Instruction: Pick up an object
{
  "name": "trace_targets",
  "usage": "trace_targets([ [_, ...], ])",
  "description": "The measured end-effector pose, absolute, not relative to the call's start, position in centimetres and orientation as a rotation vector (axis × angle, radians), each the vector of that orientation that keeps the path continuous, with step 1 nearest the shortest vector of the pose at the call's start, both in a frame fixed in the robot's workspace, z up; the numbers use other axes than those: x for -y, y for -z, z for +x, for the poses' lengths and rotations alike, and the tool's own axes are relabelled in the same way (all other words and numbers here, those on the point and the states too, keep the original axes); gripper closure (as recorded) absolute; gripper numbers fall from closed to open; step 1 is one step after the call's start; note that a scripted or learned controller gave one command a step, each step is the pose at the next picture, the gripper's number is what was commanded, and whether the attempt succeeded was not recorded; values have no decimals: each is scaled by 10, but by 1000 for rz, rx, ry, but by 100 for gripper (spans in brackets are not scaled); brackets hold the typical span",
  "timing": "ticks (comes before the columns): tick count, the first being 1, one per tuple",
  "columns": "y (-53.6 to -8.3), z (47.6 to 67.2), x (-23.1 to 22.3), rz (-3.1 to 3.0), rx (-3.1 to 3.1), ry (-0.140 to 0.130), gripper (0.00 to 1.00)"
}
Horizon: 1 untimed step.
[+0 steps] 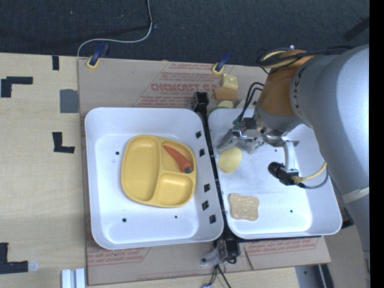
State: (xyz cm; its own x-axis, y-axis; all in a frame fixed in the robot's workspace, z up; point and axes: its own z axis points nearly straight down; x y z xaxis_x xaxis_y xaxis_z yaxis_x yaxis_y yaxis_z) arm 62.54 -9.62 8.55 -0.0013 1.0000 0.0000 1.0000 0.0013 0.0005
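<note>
Glossy white plastic bins point(102, 221), smooth yellow plastic plate point(141, 173), matt cardboard point(174, 83)

Light wood table point(36, 179) with black tape marks point(60, 143) and a grey patch point(69, 99) on its left part. Brown cardboard sheet point(174, 86) with red print lies flat on the table, held at its far edge by two yellow-and-blue clamps point(95, 57). Two shallow white bins sit side by side on the cardboard, touching: left bin point(102, 221), right bin point(312, 218). Small tan block point(227, 89) rests on the cardboard just behind the right bin.
</note>
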Motion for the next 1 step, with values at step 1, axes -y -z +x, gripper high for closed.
trace_targets([
  [1,-85,617,103,2219,-2222,0,0],
])
